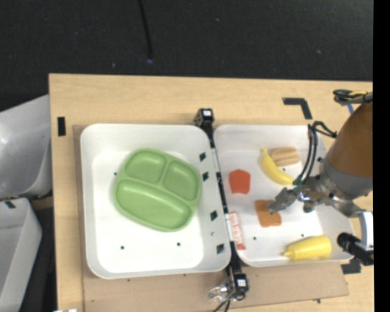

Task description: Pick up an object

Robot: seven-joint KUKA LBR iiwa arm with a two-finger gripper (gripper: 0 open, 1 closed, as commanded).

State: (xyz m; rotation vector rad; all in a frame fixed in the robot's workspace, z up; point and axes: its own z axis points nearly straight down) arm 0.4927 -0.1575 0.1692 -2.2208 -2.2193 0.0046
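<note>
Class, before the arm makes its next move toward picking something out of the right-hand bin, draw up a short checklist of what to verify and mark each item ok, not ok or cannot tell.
1. Gripper is over the right bin: ok.
2. A target lies close to it: ok, the brown piece sits just below the fingertips.
3. Something is already held between the fingers: cannot tell.
4. Neighbours leave room around the target: ok, the red piece and the yellow bottle lie apart from it.
5. The banana is free of other items: not ok, it lies against the tan piece.
</note>
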